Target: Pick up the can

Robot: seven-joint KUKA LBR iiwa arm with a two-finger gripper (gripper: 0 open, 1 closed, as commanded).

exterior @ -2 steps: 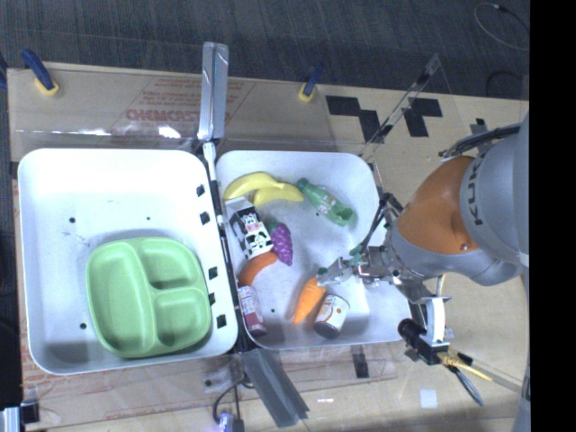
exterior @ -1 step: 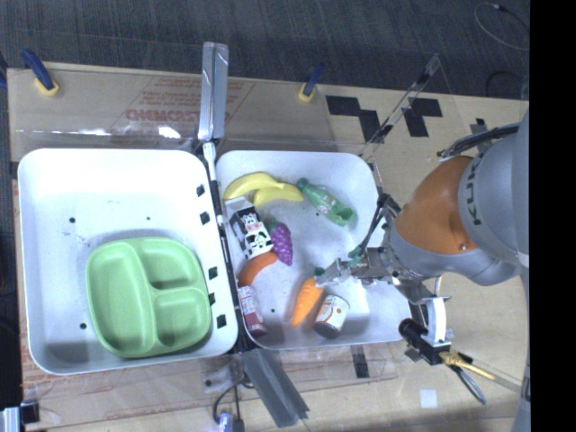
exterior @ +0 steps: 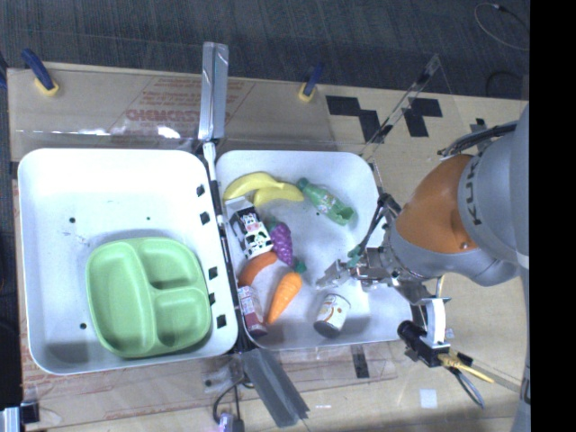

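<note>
Lying tipped on its side, the can (exterior: pixel 332 313) looks light, rigid, slippery; grip across its round body; tool (exterior: pixel 346 271) state unclear.

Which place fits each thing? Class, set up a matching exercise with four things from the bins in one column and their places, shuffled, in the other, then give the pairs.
Things:
1. green tray
2. banana
3. can
4. carrot

Places:
A. right bin, far end
B. left bin
C. right bin, near edge, by the gripper
D. right bin, between the can and the bin divider

Pairs: 1-B, 2-A, 3-C, 4-D
</note>
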